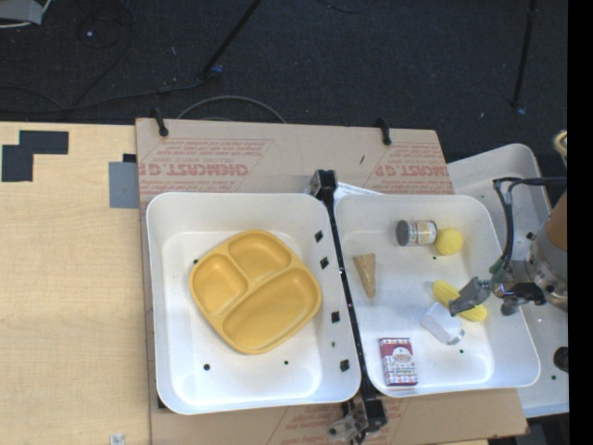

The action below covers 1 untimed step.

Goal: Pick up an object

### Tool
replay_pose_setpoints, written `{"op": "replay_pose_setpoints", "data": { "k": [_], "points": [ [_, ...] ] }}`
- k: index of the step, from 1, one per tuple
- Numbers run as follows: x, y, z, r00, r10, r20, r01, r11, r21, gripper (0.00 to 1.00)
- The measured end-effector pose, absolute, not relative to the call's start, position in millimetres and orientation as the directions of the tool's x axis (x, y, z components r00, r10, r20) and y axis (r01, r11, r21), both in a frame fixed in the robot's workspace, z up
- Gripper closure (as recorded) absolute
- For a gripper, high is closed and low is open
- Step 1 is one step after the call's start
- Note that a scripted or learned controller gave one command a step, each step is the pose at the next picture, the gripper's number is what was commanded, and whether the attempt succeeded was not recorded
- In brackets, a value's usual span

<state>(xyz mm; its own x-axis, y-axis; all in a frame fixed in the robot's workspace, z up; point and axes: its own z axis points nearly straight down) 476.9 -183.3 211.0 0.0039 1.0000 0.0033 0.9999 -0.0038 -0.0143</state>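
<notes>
In the camera view, two shallow white bins sit side by side on the bench. The left bin (176,248) holds a yellow divided tray (256,290) lying flat near its middle. The right bin (505,360) holds several small things: a small jar (416,233) lying on its side near the far wall, a yellow ball (450,241) just beside it, a tan cone (366,273) towards the divider, a red and white card box (397,361) near the front wall, a yellow banana-like piece (458,298) and a small white block (441,324).

The arm comes in from the right edge, and the gripper (470,297) hangs low over the right bin, its dark fingers (463,302) lying across the yellow banana-like piece, just above the white block. Whether the fingers are spread or pressed together cannot be told from here, nor whether anything sits between them. The banana-like piece shows on both sides of the fingertips, resting on the bin floor.
</notes>
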Motion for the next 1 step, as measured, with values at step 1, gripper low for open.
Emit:
{"op": "replay_pose_setpoints", "data": {
  "k": [1],
  "points": [
    [479.5,-183.0,216.7,0.000,1.000,0.001,1.000,0.000,-0.004,0.00]
  ]
}}
